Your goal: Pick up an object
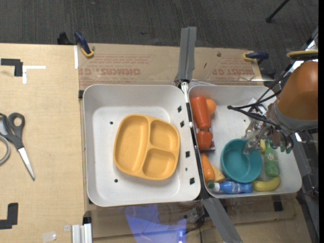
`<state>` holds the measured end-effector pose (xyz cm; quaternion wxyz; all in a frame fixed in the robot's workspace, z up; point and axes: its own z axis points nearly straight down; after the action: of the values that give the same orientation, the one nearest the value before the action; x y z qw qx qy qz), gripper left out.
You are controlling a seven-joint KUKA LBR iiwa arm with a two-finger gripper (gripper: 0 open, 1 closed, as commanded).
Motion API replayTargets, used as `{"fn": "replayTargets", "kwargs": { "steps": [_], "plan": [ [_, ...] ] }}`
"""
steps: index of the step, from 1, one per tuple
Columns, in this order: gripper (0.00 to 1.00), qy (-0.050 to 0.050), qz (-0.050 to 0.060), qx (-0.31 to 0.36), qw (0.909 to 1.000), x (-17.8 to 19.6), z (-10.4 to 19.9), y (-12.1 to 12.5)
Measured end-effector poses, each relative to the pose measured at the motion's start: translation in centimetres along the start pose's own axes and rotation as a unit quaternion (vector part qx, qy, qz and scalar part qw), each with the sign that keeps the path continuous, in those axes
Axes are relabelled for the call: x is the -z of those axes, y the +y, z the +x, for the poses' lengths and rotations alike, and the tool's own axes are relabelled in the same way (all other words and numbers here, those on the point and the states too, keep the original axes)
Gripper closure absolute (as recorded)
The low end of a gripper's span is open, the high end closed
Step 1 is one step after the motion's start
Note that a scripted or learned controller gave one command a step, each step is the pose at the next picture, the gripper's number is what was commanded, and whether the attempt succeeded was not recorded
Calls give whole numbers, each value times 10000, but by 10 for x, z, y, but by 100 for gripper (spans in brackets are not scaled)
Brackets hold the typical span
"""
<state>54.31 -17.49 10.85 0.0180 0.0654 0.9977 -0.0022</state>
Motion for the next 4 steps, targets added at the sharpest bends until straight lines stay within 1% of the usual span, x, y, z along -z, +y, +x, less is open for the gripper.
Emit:
{"fn": "replayTargets", "kwargs": {
  "steps": [1, 2, 3, 4],
  "plan": [
    [100, 136, -1, 13, 9999, -14, -24, 61],
    [100, 151, -8, -108, 9998, 93, -107, 44],
    [100, 120, 5, 387, 9992, -11, -56, 64],
    [100, 132, -48, 2461, 9692, 51, -93, -15]
  ]
}}
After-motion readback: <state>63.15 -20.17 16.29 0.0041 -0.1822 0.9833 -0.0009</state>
